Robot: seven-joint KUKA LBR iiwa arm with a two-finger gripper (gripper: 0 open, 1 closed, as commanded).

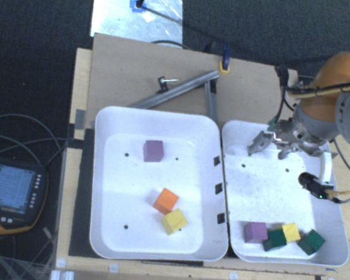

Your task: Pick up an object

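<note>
Left bin (105, 159): three blocks; right bin (337, 221): four blocks.

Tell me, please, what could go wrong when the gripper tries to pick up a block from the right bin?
1. In the right bin, the purple block, two green blocks and yellow block crowd together, so the gripper may push neighbours or grab two.
2. They lie near the bin's front wall, which may block a finger.

Around the counter (138, 80), off the bins

A teach pendant (2, 195) with a lit screen lies on the dark floor at left, its cables looping; a metal bar (178, 88) rests slantwise on the counter; a shiny sheet (139, 6) lies beyond it.
</note>
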